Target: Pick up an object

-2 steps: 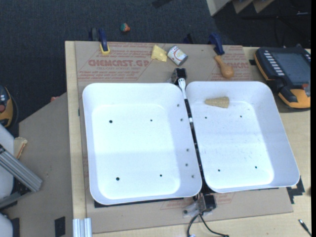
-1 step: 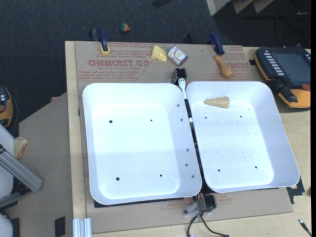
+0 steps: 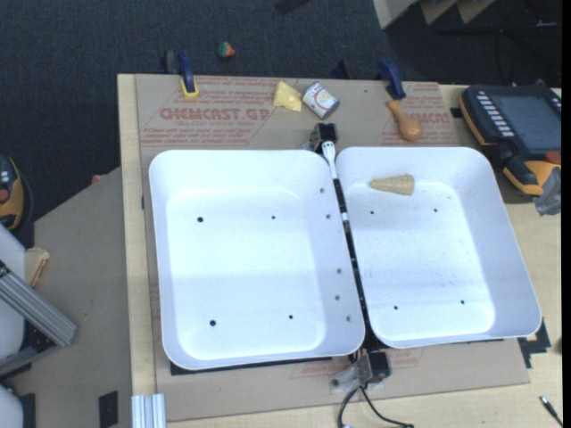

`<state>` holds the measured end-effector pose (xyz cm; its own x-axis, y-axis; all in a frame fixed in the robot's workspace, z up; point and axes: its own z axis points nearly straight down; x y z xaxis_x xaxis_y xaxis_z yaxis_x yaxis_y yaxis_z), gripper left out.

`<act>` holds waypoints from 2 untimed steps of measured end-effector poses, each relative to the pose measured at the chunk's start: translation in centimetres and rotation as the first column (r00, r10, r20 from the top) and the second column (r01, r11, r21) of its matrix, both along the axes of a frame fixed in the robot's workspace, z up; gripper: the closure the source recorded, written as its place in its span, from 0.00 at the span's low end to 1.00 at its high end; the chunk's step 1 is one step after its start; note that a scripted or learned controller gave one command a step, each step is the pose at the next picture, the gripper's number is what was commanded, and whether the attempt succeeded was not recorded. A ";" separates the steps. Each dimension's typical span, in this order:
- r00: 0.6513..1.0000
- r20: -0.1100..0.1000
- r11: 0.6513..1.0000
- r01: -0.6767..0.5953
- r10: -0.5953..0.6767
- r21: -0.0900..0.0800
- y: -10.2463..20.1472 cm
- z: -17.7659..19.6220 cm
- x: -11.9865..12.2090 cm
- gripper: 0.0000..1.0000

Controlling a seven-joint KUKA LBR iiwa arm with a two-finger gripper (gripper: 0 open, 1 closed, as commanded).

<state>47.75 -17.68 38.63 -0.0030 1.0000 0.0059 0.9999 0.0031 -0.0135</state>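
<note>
1. Camera view looks down at a slant on a bench topped with a brown board printed with red lettering, carrying two shallow white bins side by side.
2. Left bin sits with its right rim just beside the right bin, a dark strip running between them.
3. One object lies in the right bin: a tan cone-shaped piece, on its side near the far wall, its narrow tip pointing toward the left bin.
4. On the board beyond the bins, a yellow wedge-shaped piece lies just beside a small white and grey block, which is tilted.
5. Farther right on the board, a tan wooden-looking object with a rounded end lies apart from the bins, near a blue clamp.
6. Another blue clamp with a yellow tip grips the board's far left edge.
7. A small red and green object rests on the dark carpet beyond the bench.
8. A black and orange handheld pendant lies at the bench's right side.
9. As for the claw, its state cannot be told from this view.
</note>
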 end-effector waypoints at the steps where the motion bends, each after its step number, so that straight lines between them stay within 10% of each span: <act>1: 1.000 0.029 1.000 0.008 -0.007 -0.015 -5.0 12.4 0.2 1.00; 2: 1.000 0.006 1.000 -0.011 0.011 -0.001 8.3 4.1 0.2 1.00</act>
<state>47.98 -9.34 42.72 -0.0136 0.9999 0.0050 0.9999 0.0137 -0.0075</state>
